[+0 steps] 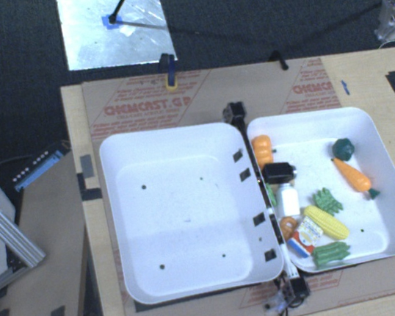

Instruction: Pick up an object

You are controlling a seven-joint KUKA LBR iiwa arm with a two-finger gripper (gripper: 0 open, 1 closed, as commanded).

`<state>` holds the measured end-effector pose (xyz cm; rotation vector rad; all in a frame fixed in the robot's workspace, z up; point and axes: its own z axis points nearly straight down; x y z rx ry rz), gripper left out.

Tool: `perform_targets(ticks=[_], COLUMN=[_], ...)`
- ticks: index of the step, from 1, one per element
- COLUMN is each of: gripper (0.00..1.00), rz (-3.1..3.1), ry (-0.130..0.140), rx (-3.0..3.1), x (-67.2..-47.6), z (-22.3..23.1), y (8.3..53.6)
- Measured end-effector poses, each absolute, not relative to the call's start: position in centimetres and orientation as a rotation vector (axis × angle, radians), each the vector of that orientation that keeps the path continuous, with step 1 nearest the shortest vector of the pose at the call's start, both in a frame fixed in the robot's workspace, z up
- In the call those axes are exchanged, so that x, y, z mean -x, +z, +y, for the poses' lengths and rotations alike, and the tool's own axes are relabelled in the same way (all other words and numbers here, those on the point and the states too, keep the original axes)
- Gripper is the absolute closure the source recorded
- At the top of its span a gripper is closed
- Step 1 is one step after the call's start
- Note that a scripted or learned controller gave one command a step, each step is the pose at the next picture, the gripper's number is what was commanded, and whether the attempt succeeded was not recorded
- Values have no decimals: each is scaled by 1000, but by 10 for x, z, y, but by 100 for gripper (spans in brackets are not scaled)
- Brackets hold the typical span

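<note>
The right bin (392, 189) holds several toy foods. An orange carrot (352, 174) lies near its right side, with a dark green round piece (342, 148) just above it. A yellow corn cob (326, 222) lies near the front, beside a green leafy piece (328, 200) and a green bean pod (331, 252). By the bin's left wall I see an orange piece (262, 149), a black object (278, 172), a white bottle (289, 199) and a red, white and blue packet (304, 238).
The left bin (183, 208) sits beside the right one on a cardboard sheet (195, 94). Black clips line the divide between the bins. A shiny metal plate (115, 25) lies on the dark floor behind the bench.
</note>
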<state>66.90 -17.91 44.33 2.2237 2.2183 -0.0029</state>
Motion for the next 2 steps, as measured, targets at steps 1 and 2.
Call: perform_targets(ticks=[1, 2], gripper=[100, 100], rz=[2220, 2215], ry=[0, 13], rx=[-2220, -2201], x=[-669, -667], z=[-207, -205], y=[377, 546])
